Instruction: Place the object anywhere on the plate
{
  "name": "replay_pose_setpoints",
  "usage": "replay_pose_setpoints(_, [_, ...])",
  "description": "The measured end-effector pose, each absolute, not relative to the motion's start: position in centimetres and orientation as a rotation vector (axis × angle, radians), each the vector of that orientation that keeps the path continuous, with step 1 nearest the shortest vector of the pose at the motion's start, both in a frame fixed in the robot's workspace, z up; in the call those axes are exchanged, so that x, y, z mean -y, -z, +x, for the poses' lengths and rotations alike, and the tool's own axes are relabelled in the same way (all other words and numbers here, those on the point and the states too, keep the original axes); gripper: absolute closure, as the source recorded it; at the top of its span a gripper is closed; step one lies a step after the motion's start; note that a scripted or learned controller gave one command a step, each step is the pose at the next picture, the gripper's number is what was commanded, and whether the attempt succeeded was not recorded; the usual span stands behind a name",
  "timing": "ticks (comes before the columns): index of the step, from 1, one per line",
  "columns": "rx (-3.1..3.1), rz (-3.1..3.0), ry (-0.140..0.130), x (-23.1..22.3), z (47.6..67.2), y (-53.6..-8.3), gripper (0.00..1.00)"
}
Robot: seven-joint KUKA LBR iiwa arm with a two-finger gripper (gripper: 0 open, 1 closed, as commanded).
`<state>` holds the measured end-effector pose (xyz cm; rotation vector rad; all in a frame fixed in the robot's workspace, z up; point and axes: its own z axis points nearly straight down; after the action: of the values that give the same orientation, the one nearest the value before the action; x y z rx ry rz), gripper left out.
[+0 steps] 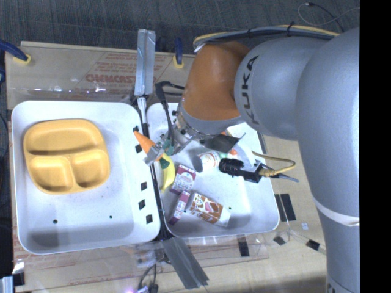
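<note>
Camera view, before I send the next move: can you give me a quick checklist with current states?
1. Plate sits flat in the left bin, nothing on it: ok.
2. Gripper is low in the right bin, by its left wall: ok.
3. Object secured in the gripper: cannot tell; the wrist hides it.
4. Orange carrot lies against that wall, right at the gripper; contact: cannot tell.
5. Room around the grasp: not ok; the yellow toy and purple carton crowd close beside it.
</note>
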<state>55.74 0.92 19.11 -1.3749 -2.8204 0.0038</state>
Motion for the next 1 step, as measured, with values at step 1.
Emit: replay_pose_setpoints(1, [2.771, -1.473, -0.004, -8.5, 48.59, -19.11, 1.0])
